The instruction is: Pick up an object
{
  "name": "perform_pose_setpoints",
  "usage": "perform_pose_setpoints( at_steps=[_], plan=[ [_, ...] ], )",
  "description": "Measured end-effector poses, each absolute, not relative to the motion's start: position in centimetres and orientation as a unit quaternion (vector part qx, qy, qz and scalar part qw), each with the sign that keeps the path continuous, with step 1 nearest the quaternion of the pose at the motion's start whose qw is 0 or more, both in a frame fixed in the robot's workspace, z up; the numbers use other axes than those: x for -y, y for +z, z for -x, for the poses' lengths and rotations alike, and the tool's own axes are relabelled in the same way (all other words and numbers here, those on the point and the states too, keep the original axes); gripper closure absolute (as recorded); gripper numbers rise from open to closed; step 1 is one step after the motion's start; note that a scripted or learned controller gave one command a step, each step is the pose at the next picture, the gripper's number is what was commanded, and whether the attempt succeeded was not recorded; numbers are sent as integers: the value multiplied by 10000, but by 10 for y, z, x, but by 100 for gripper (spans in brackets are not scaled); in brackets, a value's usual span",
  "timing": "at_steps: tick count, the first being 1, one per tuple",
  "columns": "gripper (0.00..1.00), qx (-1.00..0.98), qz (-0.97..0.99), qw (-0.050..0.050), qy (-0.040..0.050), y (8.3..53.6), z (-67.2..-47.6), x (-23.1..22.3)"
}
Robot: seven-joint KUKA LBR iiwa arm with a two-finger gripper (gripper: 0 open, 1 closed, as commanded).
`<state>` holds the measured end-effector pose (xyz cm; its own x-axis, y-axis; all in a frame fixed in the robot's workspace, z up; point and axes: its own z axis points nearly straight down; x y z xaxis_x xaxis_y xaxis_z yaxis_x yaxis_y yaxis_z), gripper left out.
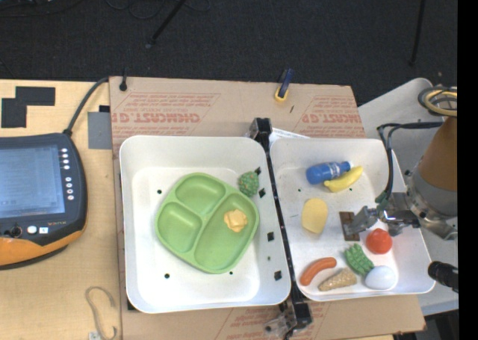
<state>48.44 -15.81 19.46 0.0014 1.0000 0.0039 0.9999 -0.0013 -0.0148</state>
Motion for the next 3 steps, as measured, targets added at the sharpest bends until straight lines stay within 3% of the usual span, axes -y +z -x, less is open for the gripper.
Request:
perform_pose_setpoints(
  at_steps=[1,3],
  plan=[
    [0,7071,7071,31,16,198,-486,158],
    [0,7076,7066,53,20,105,-480,147]
  ],
)
